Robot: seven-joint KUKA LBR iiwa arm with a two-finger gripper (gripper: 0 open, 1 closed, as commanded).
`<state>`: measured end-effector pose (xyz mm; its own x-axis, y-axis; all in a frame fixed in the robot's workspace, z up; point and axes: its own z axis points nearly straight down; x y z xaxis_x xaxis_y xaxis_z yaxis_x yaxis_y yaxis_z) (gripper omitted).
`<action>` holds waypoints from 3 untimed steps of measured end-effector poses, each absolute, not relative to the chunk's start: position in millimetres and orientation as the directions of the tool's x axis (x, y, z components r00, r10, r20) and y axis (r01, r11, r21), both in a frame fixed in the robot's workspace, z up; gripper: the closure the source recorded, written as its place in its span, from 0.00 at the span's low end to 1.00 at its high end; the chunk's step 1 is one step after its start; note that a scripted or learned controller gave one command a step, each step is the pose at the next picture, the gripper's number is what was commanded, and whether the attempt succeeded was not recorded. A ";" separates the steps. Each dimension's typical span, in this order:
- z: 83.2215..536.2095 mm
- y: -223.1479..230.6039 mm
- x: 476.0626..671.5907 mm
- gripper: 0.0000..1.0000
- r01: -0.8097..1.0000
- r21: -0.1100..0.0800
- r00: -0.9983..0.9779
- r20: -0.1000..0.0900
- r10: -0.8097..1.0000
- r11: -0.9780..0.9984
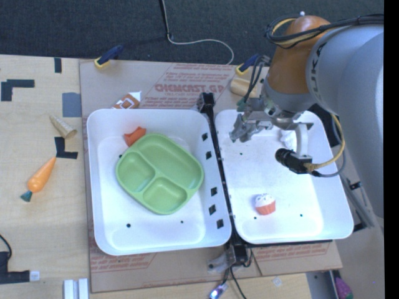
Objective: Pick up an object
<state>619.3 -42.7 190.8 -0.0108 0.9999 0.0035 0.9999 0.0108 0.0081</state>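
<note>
A small toy cupcake (265, 204), white on top with an orange base, stands in the right bin (324, 220) toward its front. My gripper (240, 133) hangs over the back left part of that bin, well apart from the cupcake, with nothing visible between its fingers. A green divided plate (160, 173) lies in the left bin (106, 229), and a small orange piece (134, 135) sits at the plate's back left edge.
A toy carrot (39, 176) and a tan cork-like piece (62, 126) lie on the bench left of the bins. A black divider with clips (215, 167) runs between the bins. A tan object (240, 85) rests behind the right bin.
</note>
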 end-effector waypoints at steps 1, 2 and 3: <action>294.4 -2.2 614.9 1.00 1.000 0.008 -0.006 0.002 1.000 0.006; 325.2 4.9 537.6 1.00 1.000 -0.001 -0.002 0.002 1.000 0.002; 419.3 48.8 486.5 1.00 1.000 0.008 -0.009 0.003 1.000 0.009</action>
<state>486.5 48.8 419.3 -0.0088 1.0000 0.0032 0.9999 0.0088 0.0076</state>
